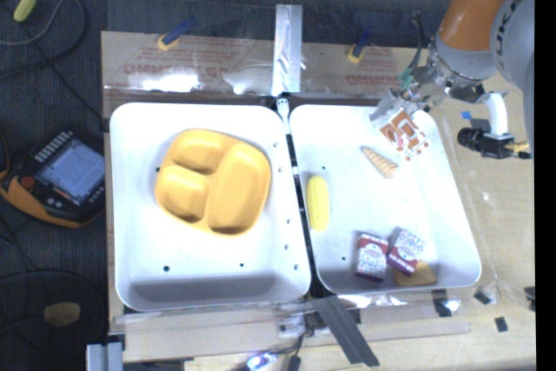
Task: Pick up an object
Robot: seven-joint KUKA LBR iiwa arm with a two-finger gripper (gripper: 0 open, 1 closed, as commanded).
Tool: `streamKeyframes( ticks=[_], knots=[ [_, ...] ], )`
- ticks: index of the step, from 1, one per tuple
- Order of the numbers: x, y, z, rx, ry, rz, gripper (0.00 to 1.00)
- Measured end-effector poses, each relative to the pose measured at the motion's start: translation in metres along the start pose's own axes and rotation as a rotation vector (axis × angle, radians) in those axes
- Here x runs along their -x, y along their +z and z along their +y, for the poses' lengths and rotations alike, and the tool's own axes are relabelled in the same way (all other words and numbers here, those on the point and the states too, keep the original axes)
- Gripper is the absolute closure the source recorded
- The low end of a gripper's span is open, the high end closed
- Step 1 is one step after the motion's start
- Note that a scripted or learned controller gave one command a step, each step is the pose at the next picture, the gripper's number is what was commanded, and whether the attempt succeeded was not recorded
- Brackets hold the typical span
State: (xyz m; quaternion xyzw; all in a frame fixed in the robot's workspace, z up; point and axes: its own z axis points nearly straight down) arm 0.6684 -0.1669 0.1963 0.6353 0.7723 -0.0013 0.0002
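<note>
My gripper [415, 96] is over the far right corner of the right bin [339, 274], below the orange wrist band. Directly under it is a small orange-and-white patterned packet [404, 133], touching or nearly touching the gripper tip; whether it is gripped or lying in the bin is unclear. A tan ridged cone [379, 161] lies just beside the packet toward the front. A yellow oblong piece [318, 202] rests against the bin's left wall. Two maroon-and-white packets [372, 256] [407, 249] sit at the front right, with an orange lump [423, 275] next to them.
The left bin [139, 274] holds a large yellow divided dish [213, 180]. A handheld controller [54, 178] lies on the floor at the left. Clamps and taped plastic run along the bench's far edge [287, 65].
</note>
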Motion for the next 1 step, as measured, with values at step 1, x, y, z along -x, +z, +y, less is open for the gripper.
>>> streamKeyframes(
  ticks=[1],
  knots=[
    [-0.0004,-0.0087,0.0004,0.0,-0.001,0.0,1.0]
  ],
)
